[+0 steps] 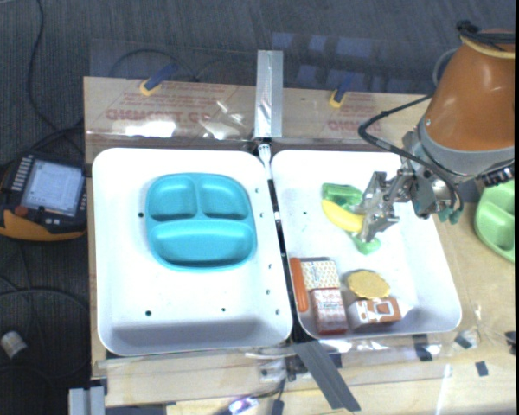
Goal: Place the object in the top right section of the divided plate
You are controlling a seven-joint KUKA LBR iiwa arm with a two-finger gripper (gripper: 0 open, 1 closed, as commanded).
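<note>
Jaws [374, 219] lowered over yellow plastic banana [342, 215] mid right white bin [432, 266]; grip impossible to tell. Nothing yet in turquoise divided plate [199, 218], left bin; carrying remains.

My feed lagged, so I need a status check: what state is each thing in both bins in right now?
Divided plate: flat in the left bin, nothing in its sections.
Yellow object: lying in the right bin, beside the tool.
Green object: lying beside the yellow one.
Boxes: stacked at the right bin's near edge.
Tool: low over the right bin.
</note>
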